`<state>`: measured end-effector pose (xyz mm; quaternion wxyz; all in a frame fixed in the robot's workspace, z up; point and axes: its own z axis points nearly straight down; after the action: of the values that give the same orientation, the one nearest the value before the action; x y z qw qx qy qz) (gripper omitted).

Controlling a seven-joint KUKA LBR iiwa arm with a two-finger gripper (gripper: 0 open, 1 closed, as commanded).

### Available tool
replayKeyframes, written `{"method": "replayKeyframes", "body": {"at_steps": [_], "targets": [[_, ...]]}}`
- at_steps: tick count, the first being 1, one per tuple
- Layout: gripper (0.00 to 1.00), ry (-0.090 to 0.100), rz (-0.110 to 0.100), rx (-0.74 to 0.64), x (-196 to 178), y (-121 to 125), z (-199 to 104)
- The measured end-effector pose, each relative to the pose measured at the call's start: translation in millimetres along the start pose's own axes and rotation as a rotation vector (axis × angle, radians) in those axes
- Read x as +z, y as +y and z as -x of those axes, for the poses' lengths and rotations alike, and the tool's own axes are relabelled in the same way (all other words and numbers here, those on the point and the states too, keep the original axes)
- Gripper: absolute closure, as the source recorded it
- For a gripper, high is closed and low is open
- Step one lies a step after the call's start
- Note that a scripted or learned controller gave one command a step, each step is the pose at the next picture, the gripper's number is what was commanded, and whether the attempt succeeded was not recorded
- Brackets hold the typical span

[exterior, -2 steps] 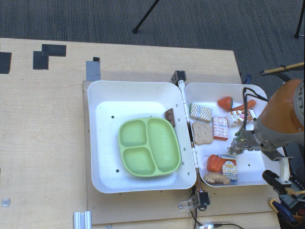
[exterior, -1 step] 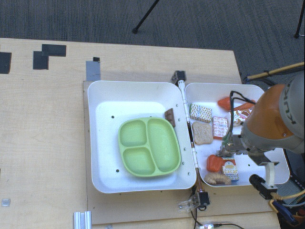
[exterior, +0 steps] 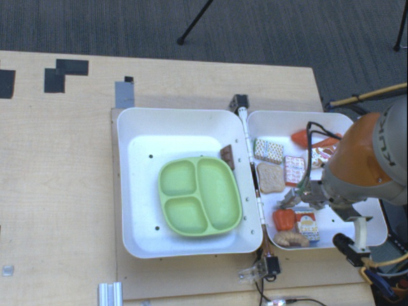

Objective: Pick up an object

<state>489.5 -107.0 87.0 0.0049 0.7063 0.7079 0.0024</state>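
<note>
From the overhead camera, the gripper [exterior: 294, 199] is hanging low in the right bin [exterior: 373, 231] over a small red block [exterior: 284, 219] — grip state unreadable. The block is probably light and stiff; its flat sides suit pinching. A carton [exterior: 307, 225] and ginger-like lump [exterior: 292, 239] are crowding it — the green tray [exterior: 199, 196] is sitting well apart.

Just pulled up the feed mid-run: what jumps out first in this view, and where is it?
The bright green divided plate in the left bin grabs the eye first, with a small brown piece by its upper right rim. Next is the arm's orange band over the right bin, where the pincer sits low among a clutter of small food items, just above a red one.
</note>
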Motion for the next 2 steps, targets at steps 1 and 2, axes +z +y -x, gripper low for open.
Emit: {"method": "replayKeyframes", "body": {"at_steps": [1,2], "targets": [[1.0,0.0,0.004,-0.003,-11.1,1.8,-0.4],[1.0,0.004,-0.006,-0.004,-135.9,48.7,-42.7]]}}
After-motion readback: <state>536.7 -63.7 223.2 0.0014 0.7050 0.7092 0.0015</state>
